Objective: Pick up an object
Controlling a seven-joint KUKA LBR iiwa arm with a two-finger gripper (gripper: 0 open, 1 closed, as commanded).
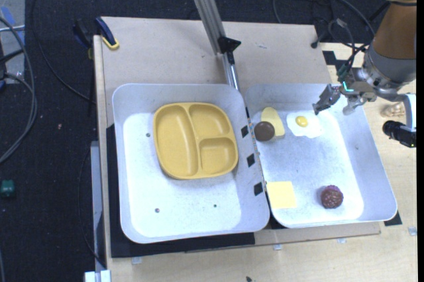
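Two shallow white bins sit side by side on the bench. The left bin [132,208] holds a yellow divided plate [196,140] with three compartments, lying flat near the bin's middle. The right bin [364,161] holds four loose items: a fried egg [303,124] near the far edge, a brown ball [264,132] resting against a pale yellow piece [274,122] close to the wall shared with the other bin, a yellow square slice [281,194] near the front edge, and a dark red meat patty [331,196] toward the front right.

The arm enters from the right, orange band uppermost. The gripper [336,99] hangs over the far right corner of the right bin, just beside the fried egg but apart from it. Its dark fingers appear spread, with nothing between them. All items lie on the bin floors, none lifted
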